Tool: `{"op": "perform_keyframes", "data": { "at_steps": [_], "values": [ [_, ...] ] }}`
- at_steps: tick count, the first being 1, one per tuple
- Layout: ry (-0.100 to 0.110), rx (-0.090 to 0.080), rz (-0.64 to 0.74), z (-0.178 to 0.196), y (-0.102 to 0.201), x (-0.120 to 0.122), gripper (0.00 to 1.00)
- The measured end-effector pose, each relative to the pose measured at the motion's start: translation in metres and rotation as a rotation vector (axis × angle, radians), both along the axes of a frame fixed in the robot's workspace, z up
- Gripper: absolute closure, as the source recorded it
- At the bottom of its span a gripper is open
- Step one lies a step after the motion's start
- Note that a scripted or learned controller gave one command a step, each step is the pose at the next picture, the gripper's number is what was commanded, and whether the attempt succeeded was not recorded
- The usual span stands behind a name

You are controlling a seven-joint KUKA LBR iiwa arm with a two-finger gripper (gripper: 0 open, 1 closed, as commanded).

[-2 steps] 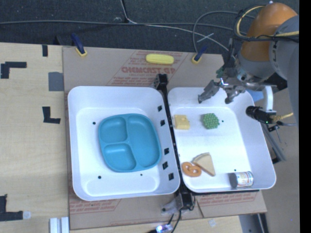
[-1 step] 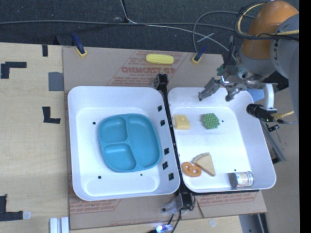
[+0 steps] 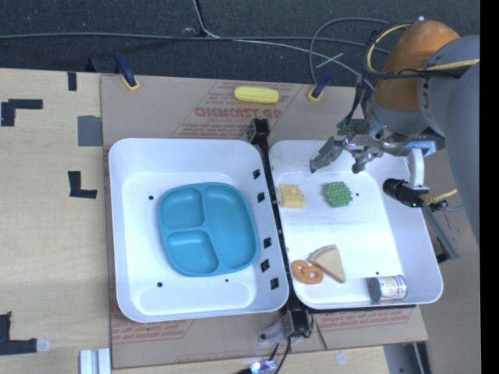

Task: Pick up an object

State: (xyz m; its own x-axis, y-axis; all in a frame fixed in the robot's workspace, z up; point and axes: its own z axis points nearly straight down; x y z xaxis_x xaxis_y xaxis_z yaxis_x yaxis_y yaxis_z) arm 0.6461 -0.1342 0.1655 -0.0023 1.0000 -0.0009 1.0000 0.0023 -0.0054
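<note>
My gripper hangs open over the back of the right bin, its two dark fingers spread with nothing between them. Just in front of it lies a green knobbly ball. A pale yellow block sits to the left of the ball. Near the bin's front are a tan wedge, an orange ring touching it, and a small metal can on its side in the front right corner.
The left bin holds a blue divided plate. A yellow banana-shaped toy lies on the cardboard behind the bins. Cables loop over the dark floor at the back; clamps hold the cardboard's far edge.
</note>
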Motion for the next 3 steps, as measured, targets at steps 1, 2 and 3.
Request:
{"op": "perform_keyframes", "data": {
  "at_steps": [1, 2, 3],
  "values": [
    [0.001, 0.000, 0.000, -0.057, 0.000, 0.008, 0.00],
    [-0.004, -0.001, 0.001, -0.082, 0.001, 0.008, 0.00],
    [-0.007, -0.002, 0.002, -0.070, 0.001, 0.009, 1.00]
  ]
}}
